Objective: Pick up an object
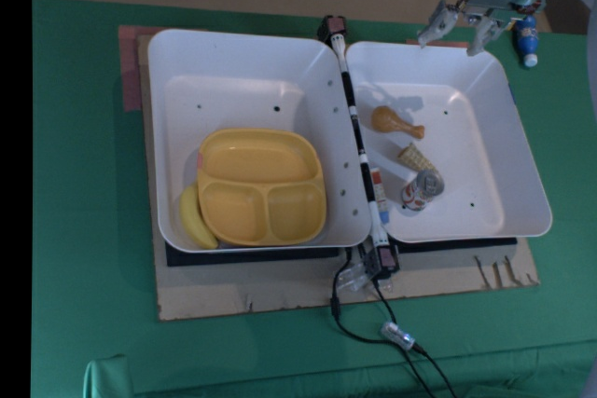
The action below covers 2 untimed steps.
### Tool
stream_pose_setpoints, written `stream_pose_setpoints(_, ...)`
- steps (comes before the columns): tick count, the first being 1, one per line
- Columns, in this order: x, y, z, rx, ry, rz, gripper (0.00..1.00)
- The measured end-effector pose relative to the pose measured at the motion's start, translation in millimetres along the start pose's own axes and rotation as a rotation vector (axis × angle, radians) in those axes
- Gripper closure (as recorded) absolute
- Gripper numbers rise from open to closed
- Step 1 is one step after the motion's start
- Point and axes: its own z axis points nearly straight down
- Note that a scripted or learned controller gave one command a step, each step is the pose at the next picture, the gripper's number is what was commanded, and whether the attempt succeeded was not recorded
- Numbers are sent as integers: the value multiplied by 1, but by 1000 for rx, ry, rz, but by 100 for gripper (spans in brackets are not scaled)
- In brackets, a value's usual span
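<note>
Cables [392, 331] trail at the front edge; behind them the can [422, 190] lies in the right bin [522, 172], beside a cone [416, 157] and drumstick [395, 120]. Gripper [459, 25] hovers spread wide, holding nothing, over the far rim. Best bet: descend centred, straddling one item squarely.

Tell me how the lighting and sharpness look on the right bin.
Camera view: even, soft light, no glare on the right bin; faint shadows beside the drumstick, cone and can; the gripper casts a pale shadow on the bin floor; its edges look slightly soft.
</note>
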Motion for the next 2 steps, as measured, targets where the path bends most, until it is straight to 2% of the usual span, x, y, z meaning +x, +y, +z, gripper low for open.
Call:
stream_pose_setpoints(1, 18, -4, 124, -9, -3, 0, 0)
stream_pose_setpoints(2, 26, -41, 133, -9, -5, 1, 0)
